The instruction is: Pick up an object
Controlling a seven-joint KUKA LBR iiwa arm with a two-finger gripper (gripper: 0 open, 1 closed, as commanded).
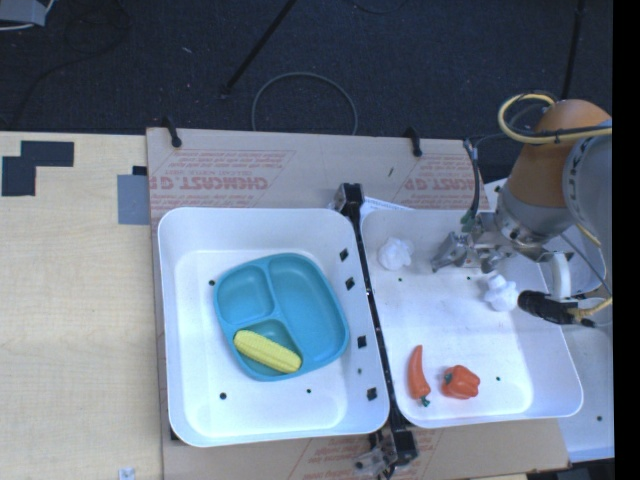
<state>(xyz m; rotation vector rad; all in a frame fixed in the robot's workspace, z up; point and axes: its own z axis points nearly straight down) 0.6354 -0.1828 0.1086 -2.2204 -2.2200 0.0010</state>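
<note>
My gripper (463, 258) hangs over the far part of the right bin (545, 408), its fingers spread open with nothing between them. A small white crumpled object (396, 254) lies to its left near the bin's divider. Another white lump (498, 293) sits just right of and nearer than the gripper. At the near side of the same bin lie an orange-red chili pepper (417, 372) and a small red-orange bell pepper (460, 381).
The left bin (190, 388) holds a blue divided plate (300, 288) with a yellow corn cob (266, 351) in its near compartment. A black clip rail (364, 298) separates the two bins. Cardboard lies beneath both.
</note>
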